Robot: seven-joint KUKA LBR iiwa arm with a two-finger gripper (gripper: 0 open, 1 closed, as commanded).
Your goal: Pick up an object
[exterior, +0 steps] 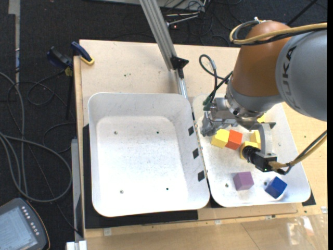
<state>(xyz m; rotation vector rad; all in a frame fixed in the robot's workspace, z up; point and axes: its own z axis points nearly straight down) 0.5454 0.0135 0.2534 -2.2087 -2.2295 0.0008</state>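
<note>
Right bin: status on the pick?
Gripper low over right bin, at the yellow block and orange block; grasp not confirmed. Purple block and blue block lie apart, near front edge. Nothing blocking.

I see a yellow block [220,138] touching an orange block [234,139]; purple cube [243,180] and blue cube [276,187] at five o'clock, perhaps tilted.

Even, diffuse overhead lighting is provided. The white bins [138,155] are rendered bright but not washed out. A soft highlight is seen on the orange band [257,43]. Short, soft shadows are cast beneath the arm. Focus is slightly soft throughout, and the dark floor [36,113] is underexposed
</note>
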